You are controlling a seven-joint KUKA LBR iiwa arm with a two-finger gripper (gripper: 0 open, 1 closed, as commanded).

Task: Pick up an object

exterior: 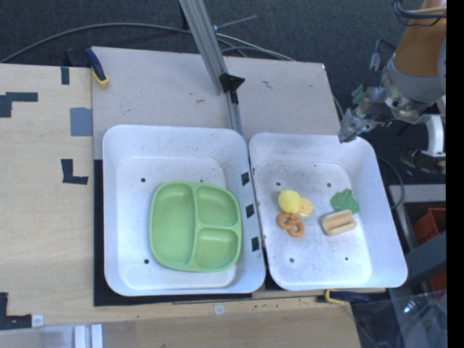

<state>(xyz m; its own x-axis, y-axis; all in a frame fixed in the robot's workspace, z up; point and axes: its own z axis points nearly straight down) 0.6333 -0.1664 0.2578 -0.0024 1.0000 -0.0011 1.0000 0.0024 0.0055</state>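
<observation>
The right white bin [362,263] holds a yellow lemon-like toy [290,201], an orange pretzel-shaped piece [292,225], a tan bread-like piece [338,223] and a green leafy piece [344,200]. My gripper [351,128] hangs over the bin's far right corner, well away from these objects. Nothing shows between its fingers.
The left white bin [123,194] carries a green divided plate [195,226]. A slanted metal pole [206,38] rises from the bench behind the bins. Cables lie on the dark floor at the back. The arm's orange band [420,46] sits at the upper right.
</observation>
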